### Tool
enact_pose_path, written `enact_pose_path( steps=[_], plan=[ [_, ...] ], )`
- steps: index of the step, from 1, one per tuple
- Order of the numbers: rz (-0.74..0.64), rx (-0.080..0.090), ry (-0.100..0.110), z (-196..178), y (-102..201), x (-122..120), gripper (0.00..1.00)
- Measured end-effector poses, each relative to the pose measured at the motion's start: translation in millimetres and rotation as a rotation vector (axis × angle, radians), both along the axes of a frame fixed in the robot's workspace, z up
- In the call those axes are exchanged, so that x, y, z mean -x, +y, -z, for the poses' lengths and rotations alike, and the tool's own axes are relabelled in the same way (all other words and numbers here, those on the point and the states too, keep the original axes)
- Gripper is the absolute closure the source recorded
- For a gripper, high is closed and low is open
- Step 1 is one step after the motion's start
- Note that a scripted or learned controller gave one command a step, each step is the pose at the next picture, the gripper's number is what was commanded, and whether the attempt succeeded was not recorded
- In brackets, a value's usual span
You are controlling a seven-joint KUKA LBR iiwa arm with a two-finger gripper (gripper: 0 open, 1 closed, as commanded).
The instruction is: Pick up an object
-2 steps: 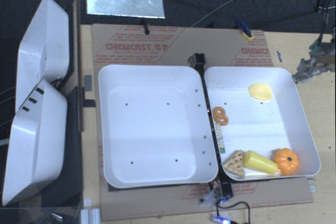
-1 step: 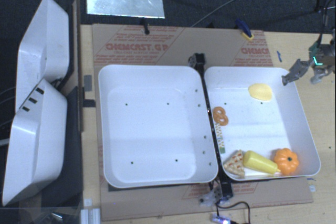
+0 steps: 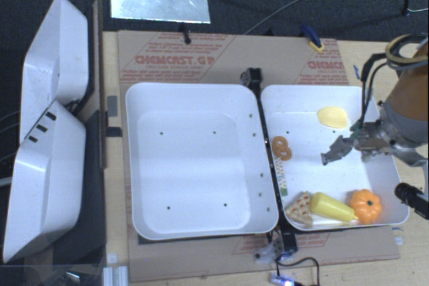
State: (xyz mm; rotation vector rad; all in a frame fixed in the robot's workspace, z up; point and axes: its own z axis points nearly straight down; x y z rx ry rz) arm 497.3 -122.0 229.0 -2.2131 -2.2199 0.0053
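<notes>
We are seeing the left bin [image 3: 194, 164] sitting on the surface. In the right bin [image 3: 305, 144], a pretzel [image 3: 281, 148] is lying by the left wall; a waffle wedge [image 3: 300, 208], a yellow pepper [image 3: 331, 207] and an orange pumpkin [image 3: 366, 205] are lining the near edge, a yellow lemon [image 3: 332, 117] is resting farther back. Our gripper [image 3: 333, 152] is hovering between them, grasping nothing; we cannot tell its state.
</notes>
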Motion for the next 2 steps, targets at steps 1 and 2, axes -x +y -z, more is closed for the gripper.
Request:
enact_pose_path(
  steps=[1, 2],
  plan=[
    [0.001, 0.002, -0.008, -7.3, 17.9, 11.1, 0.00],
    [-0.001, 0.002, -0.008, -8.0, 56.7, 10.6, 0.00]
  ],
)
